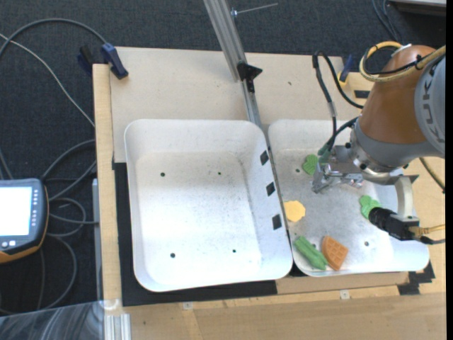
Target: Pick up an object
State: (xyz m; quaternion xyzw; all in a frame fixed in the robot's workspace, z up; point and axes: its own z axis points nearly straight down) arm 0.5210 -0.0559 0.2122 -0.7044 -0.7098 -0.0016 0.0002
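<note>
Two shallow white bins sit side by side on the tabletop (177, 83), and from the overhead camera we see the left bin (191, 204) beside the right bin (311, 129), which holds the loose objects. The arm (396, 112) reaches in from the right over the right bin, and its gripper (327, 179) hangs low above the bin floor near the far left part of that bin. We cannot tell how its jaws stand. Just to the far left of the gripper lies a small green piece (310, 164). A yellow piece (294, 210) rests nearer, by the bin's left wall. At the near edge a long green object (309, 252) lies just beside an orange wedge (335, 252). Another green piece (368, 205) sits to the right, under the arm.
</note>
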